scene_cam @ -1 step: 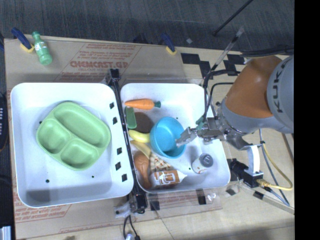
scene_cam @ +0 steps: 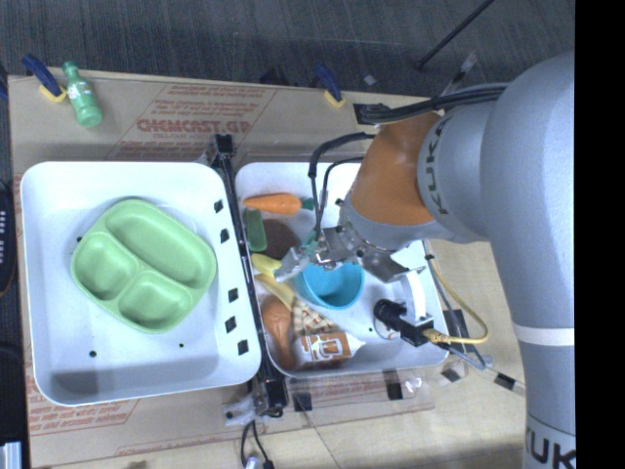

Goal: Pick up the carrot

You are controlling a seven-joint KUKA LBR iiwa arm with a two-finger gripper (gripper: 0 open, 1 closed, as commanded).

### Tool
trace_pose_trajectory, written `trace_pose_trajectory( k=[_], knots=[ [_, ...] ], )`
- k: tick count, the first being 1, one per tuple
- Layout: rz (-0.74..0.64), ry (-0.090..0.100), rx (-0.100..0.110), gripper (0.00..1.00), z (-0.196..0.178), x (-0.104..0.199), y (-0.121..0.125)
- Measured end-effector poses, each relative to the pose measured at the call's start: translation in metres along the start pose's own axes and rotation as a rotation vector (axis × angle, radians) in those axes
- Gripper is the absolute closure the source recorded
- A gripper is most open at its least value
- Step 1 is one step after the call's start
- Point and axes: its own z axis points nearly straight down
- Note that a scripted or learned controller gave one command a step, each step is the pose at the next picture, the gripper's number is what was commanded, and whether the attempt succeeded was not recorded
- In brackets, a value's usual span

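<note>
Orange carrot [scene_cam: 274, 203] with a green tip, bright blue cup [scene_cam: 332, 285], pale green divided plate [scene_cam: 144, 263] in a white bin [scene_cam: 59, 360]. Grey arm [scene_cam: 508, 164] with an orange band [scene_cam: 391, 174], translucent green bottle [scene_cam: 83, 96] with a yellow collar. Brown cardboard [scene_cam: 186, 115] printed with red lettering, blue clamps [scene_cam: 329, 83] at its edge.

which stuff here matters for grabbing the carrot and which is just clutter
For the job:
carrot, at the far end of the right bin
end effector

Lying about:
green divided plate in the left bin
blue cup
banana
green bottle on the bench
</note>
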Motion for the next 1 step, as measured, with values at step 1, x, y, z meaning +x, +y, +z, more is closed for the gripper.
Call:
trace_pose_trajectory(
  k=[1],
  knots=[
    [0.066,-0.008,-0.006,0.00,0.0343,-0.0235,0.0548]
  ],
)
